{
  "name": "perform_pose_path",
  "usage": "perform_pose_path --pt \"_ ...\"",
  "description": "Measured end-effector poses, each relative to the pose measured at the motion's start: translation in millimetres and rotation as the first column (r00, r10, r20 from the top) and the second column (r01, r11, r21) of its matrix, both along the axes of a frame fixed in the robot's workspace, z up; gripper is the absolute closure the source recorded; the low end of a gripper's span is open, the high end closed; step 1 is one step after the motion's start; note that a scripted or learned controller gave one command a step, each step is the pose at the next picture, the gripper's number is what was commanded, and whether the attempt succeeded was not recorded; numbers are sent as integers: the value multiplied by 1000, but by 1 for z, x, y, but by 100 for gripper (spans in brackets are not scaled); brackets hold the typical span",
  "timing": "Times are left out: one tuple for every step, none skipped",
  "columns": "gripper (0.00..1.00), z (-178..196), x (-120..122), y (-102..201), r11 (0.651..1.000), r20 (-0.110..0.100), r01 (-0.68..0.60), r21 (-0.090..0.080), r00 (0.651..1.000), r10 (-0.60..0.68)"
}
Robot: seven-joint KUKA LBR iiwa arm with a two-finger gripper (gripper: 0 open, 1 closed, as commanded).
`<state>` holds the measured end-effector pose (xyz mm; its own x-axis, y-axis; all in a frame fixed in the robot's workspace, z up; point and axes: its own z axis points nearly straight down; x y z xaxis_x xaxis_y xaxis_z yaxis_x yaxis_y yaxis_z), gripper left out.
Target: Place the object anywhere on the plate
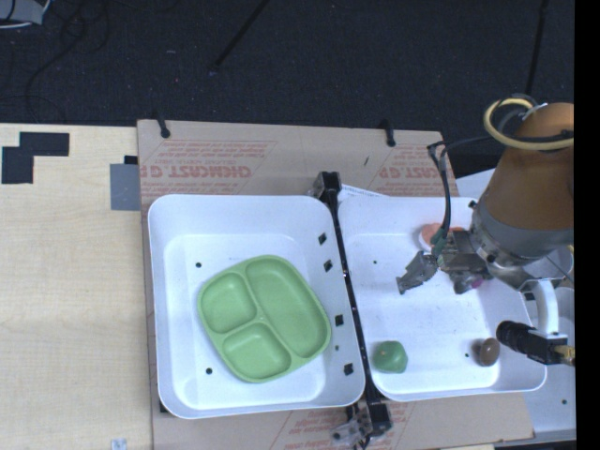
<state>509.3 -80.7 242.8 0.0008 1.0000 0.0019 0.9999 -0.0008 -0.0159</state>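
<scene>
A green three-compartment plate (pixel 265 318) lies in the left bin (pixel 178 242). In the right bin (pixel 375 251), a small green object (pixel 389 355) rests near the front edge and a small brown object (pixel 486 352) sits to its right. A pinkish-orange object (pixel 429 235) peeks out behind the arm's wrist near the back of that bin. My gripper (pixel 437 283) hovers over the middle of the right bin, open, with nothing between its fingers. It is well above and behind the green object.
A black divider (pixel 339 279) runs between the two bins. The arm's orange and grey body (pixel 530 190) covers the right bin's far right side. A black cable (pixel 446 195) loops down by the wrist. Cardboard (pixel 244 162) lies under both bins.
</scene>
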Motion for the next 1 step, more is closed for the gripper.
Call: perform_pose_path --pt "0 6 2 0 1000 12 -2 -1 1000 2"
